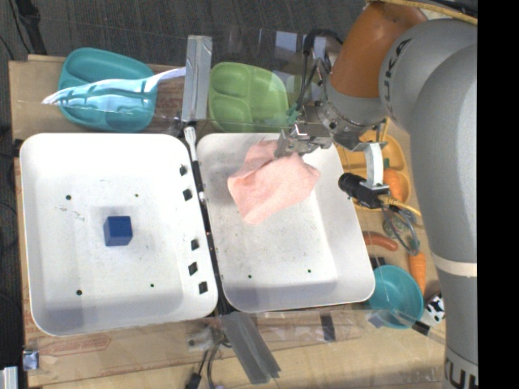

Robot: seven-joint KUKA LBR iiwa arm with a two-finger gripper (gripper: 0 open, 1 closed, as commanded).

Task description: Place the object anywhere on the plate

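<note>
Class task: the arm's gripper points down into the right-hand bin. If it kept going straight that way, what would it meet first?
Most likely the pink cloth directly beneath the gripper, then the right bin floor. Depth is hard to judge from this slanted view.

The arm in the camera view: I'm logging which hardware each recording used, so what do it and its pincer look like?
The arm is thick, rounded and light grey, with dark lettering partly readable on its casing and a broad orange band above the wrist. The pincer is a small metallic grey assembly with dark cables looping behind it.

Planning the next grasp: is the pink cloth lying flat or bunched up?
Bunched up. The pink cloth sits as a rumpled heap in the right bin, its top corner drawn up toward the tool.
</note>
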